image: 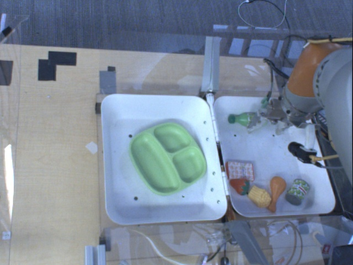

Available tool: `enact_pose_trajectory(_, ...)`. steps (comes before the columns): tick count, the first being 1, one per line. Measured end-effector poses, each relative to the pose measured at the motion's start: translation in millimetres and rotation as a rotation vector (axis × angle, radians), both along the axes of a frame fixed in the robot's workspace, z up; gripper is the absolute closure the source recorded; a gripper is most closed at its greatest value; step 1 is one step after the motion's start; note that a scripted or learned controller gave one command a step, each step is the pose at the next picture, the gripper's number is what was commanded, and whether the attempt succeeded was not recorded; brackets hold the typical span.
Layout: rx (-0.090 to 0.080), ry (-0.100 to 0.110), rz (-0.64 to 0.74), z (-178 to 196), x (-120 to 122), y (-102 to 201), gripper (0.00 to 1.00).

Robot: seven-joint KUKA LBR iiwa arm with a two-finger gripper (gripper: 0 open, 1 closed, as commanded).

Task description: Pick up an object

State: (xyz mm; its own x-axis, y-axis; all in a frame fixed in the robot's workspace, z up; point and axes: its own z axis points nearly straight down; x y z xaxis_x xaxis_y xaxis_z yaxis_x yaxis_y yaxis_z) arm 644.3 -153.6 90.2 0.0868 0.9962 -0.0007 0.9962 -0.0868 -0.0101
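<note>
In the right bin (325, 206), a small green bottle (240, 118) lies on its side near the far left corner. My gripper (268, 117) hangs low over the bin's far side, right beside the bottle's right end. The bottle rests on the bin floor. Along the near side lie a pink and red packet (240, 169), a red pepper-like toy (238, 185), a corn cob (257, 195), an orange drumstick (276, 189) and a small green-labelled can (298, 191).
The left bin (113, 148) holds a green divided plate (167, 158). A metal divider (210, 65) stands behind the seam between the bins. The arm's grey body and orange band (306, 70) fill the far right. Black patches (55, 64) mark the bench at left.
</note>
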Motion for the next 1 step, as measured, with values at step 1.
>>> enact_pose_trajectory(1, 0.000, -0.022, 0.179, -0.6, -69.4, 54.9, 0.00)
